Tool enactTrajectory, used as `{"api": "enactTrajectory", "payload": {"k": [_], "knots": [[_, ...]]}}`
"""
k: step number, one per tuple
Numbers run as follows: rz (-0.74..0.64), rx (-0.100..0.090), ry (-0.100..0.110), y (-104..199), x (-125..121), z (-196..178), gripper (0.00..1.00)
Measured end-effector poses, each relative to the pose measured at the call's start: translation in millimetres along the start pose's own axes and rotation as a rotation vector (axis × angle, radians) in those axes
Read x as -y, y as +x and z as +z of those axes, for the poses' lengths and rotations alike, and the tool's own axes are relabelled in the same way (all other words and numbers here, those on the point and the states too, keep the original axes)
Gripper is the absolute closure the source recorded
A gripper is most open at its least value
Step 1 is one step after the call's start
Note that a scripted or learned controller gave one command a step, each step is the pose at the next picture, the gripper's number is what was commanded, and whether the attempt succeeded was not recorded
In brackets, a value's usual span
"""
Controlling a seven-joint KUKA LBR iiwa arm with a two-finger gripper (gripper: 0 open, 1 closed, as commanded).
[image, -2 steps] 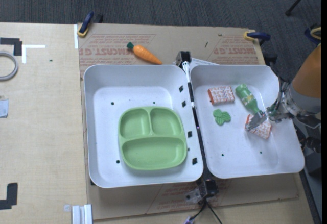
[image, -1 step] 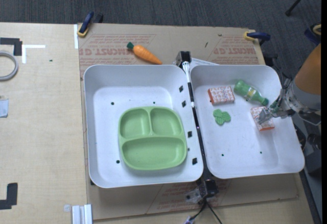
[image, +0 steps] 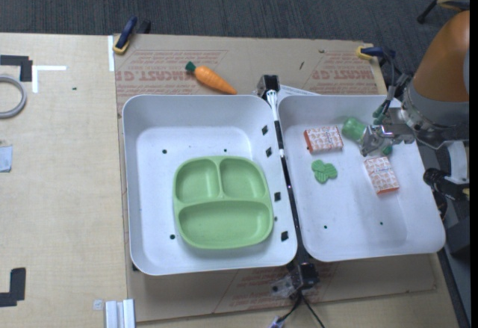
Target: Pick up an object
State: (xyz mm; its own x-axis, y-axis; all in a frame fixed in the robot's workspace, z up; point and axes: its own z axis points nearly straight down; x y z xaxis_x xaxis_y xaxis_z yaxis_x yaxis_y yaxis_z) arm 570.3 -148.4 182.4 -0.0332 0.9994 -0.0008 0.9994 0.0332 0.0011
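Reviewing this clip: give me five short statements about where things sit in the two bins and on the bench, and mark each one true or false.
1. The green divided plate lies in the left bin. True.
2. The toy carrot lies in the right bin. False: it lies on the cardboard behind the left bin.
3. Two small red-and-white boxes lie in the right bin. True.
4. The gripper hovers over the left bin. False: it is over the right bin, near the upper green piece.
5. The plate carries a box. False: its compartments hold nothing.
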Motion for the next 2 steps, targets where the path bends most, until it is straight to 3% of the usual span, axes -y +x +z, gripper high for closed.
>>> {"api": "enactTrajectory", "payload": {"k": [1, 2], "knots": [[-0.001, 0.000, 0.000, -0.1, 0.1, 0.0, 0.00], [-0.161, -0.009, -0.007, -66.5, 57.4, 85.8, 0.00]]}}
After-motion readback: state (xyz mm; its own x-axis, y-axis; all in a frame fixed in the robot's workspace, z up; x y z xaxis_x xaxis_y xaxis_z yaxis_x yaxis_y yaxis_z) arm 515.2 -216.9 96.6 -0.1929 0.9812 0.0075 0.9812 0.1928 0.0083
